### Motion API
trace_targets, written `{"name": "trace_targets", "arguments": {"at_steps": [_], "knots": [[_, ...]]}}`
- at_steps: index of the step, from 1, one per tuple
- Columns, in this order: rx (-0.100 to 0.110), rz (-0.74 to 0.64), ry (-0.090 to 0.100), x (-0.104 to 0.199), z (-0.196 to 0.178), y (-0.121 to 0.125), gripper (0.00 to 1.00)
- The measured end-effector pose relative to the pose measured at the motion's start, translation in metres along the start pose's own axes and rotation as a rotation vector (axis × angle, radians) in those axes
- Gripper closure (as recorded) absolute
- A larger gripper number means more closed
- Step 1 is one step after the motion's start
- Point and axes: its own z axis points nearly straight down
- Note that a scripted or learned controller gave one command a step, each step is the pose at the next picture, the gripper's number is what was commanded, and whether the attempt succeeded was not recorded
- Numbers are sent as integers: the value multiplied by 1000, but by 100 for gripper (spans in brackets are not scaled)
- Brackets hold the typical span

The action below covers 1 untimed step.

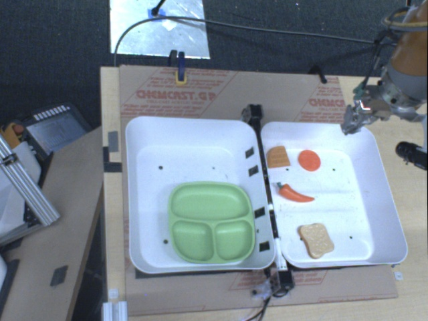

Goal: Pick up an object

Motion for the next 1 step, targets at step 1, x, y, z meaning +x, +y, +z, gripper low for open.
{"name": "trace_targets", "arguments": {"at_steps": [1], "knots": [[6, -2, 2, 43, 13, -22, 100]]}}
